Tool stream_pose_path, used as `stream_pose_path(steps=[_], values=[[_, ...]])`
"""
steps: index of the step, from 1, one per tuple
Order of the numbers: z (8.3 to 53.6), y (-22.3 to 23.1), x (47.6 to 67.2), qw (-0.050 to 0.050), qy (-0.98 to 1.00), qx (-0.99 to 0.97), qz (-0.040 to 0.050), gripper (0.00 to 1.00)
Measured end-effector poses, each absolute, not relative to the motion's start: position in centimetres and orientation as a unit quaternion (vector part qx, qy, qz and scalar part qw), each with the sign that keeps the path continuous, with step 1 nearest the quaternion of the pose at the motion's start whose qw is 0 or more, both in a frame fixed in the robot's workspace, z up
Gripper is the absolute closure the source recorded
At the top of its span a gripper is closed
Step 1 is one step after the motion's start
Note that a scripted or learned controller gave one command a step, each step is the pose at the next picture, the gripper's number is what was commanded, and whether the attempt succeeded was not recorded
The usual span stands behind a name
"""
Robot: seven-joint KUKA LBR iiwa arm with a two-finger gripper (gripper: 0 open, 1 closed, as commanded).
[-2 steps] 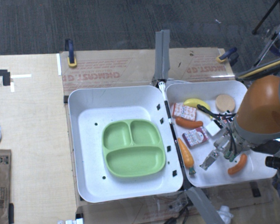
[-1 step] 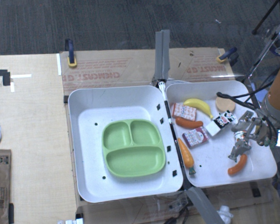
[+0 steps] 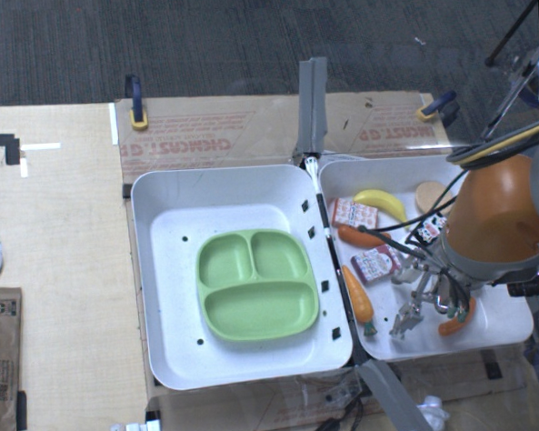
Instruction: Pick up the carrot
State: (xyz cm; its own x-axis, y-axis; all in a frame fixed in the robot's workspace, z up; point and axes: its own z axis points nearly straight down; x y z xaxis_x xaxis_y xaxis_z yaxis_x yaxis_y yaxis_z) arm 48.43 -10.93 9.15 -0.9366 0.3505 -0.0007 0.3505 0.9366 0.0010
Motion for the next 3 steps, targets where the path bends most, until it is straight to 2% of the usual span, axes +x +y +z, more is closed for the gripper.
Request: stream_pose_path(steps=[1,2,3], values=[[10.1,-10.9,48.5,0.001,0.984,0.180,0.0012,1.00],[19.2,-8.7,48.1,0.001,0.972,0.236,0.0001,1.00],[31.0,-22.2,49.2,0.000,0.960,0.281,-0.0003,1.00]])
